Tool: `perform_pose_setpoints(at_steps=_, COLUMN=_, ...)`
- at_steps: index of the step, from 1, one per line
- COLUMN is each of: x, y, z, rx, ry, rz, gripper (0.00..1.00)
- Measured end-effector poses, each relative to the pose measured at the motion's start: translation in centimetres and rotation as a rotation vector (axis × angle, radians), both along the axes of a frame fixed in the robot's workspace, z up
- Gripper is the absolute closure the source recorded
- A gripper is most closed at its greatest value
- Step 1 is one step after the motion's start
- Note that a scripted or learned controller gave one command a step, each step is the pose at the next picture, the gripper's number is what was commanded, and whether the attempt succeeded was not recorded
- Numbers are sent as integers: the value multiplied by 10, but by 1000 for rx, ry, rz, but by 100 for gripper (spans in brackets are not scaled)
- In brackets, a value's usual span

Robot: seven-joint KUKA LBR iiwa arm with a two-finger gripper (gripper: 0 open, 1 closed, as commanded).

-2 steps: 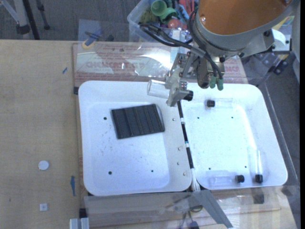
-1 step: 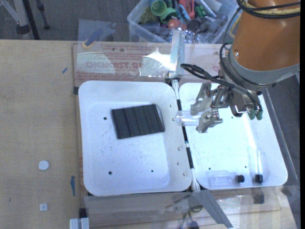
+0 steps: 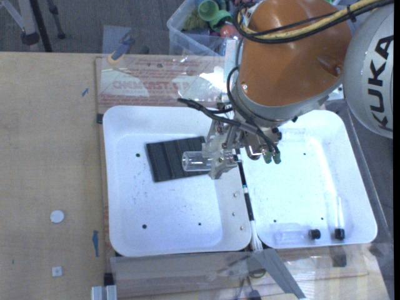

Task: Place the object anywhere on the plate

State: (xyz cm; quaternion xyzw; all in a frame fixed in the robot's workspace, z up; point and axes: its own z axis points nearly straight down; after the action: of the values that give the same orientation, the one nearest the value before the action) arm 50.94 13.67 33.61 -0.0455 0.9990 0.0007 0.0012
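Note:
A dark ribbed plate (image 3: 165, 160) lies flat in the upper middle of the left bin (image 3: 115, 186). My gripper (image 3: 216, 159) hangs under the orange wrist at the plate's right end, close to the wall between the two bins. A short clear plastic tube (image 3: 192, 162) sticks out leftward from between the fingers (image 3: 219, 165), which are shut on it. The tube lies level over the plate's right edge. Whether it touches the plate I cannot tell.
The right bin (image 3: 359, 167) holds two clear tubes with black caps, one (image 3: 292, 235) near the front rim and one (image 3: 339, 216) at the front right. A clear box of colourful toys (image 3: 203, 14) stands behind the bins. The big wrist covers the bins' back middle.

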Motion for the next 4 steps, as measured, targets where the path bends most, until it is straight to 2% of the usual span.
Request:
perform_pose_setpoints(at_steps=1, x=-15, y=48, z=72, rx=1, ry=-5, rz=401, gripper=100)
perform_pose_setpoints(at_steps=2, x=24, y=86, z=100, rx=0, ry=-8, rz=942, gripper=100)
perform_pose_setpoints(at_steps=3, x=-30, y=62, z=100, rx=-1, ry=-2, rz=1322, gripper=100)
perform_pose_setpoints(at_steps=4, x=-30, y=62, z=100, rx=-2, ry=-3, rz=1322, gripper=0)
